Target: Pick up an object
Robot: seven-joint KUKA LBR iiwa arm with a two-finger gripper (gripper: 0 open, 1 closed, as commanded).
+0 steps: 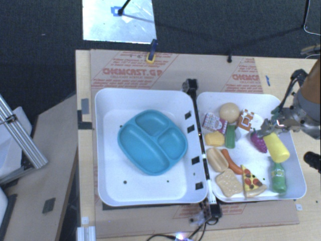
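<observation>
The right bin (pixel 296 185) holds several toy foods. Among them are a purple grape bunch (pixel 258 142), a yellow cylinder (pixel 277 147), a green bottle (pixel 279 178), a pizza slice (pixel 252 181), a toast slice (pixel 229 184), a hot dog bun (pixel 216 159), a beige roll (pixel 229 112) and an orange-white carton (pixel 247 119). My gripper (pixel 268 128) reaches in from the right and hangs low over the bin's right half. It sits just above the grapes and the top end of the yellow cylinder. Nothing is visibly held.
The left bin (pixel 108 185) contains a blue divided plate (pixel 153 142). More foods lie by the divider: a green stick (pixel 230 135), yellow cheese (pixel 214 139), an orange carrot (pixel 233 161) and a pink-white packet (pixel 212 121). A cardboard sheet (pixel 130 69) lies under both bins.
</observation>
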